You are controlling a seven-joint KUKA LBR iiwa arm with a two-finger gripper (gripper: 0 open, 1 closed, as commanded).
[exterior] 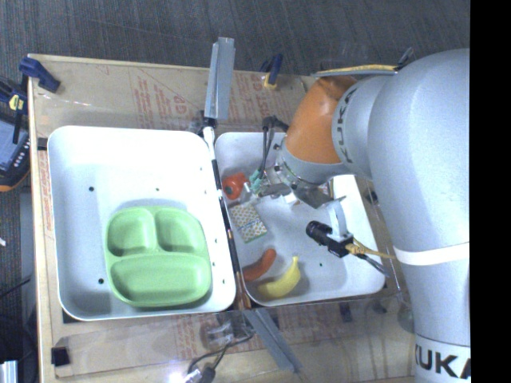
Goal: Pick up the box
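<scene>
Figure: the bench from above, my arm [415, 174] entering from 3 o'clock. Two white bins sit side by side. The left bin [80, 158] holds a green tray [158, 255] with three compartments, lying toward 6 o'clock of that bin. The right bin [363, 282] holds the task's things: the box [249, 221], small, flat and patterned, lies near the bin's 9 o'clock wall, just beside the divider between the bins. At 12 o'clock of the box sits a red ball-like thing [233, 186]; at 6 o'clock lie a sausage [259, 265] and, touching or nearly touching it, a banana [283, 278]. My gripper [267, 180] hangs over the upper part of the right bin, at roughly 1 o'clock of the box and close beside the red thing. I judge this placing to be an approach toward the box, not yet centred over it. Whether my jaws are open or closed I cannot tell; my wrist hides them, and nothing can be seen between them. A black fitting [327, 238] with a cable trails from my wrist at 3 o'clock of the box. Legible writing: "KUK" in black on my base at the lower right; red print on the bench's board is too faint to read.
</scene>
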